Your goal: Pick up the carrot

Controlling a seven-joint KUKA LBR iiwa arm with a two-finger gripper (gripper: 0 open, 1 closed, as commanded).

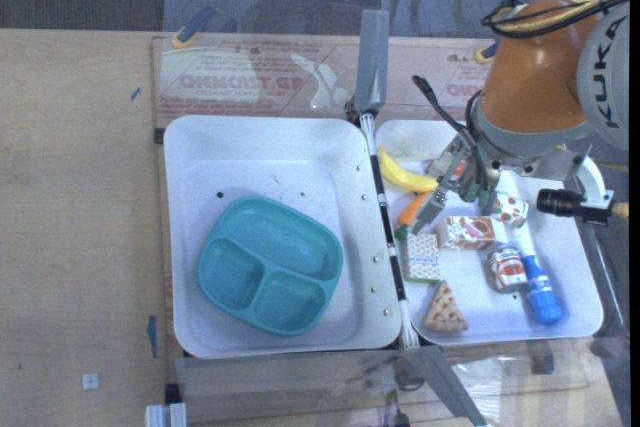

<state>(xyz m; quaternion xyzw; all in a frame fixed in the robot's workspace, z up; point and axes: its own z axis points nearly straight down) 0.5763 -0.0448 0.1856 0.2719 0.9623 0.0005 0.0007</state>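
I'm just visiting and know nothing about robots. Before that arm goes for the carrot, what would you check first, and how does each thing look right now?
1. Carrot located: ok. The carrot lies in the right bin, near its left wall.
2. Pincer near the target: ok. The pincer hangs just beside the carrot.
3. Carrot between the fingers: cannot tell; the arm hides part of it.
4. Neighbours out of the way: not ok. The banana lies right above the carrot, and a white packet sits just below.
5. Drop space free: ok. The teal divided plate in the left bin holds nothing.
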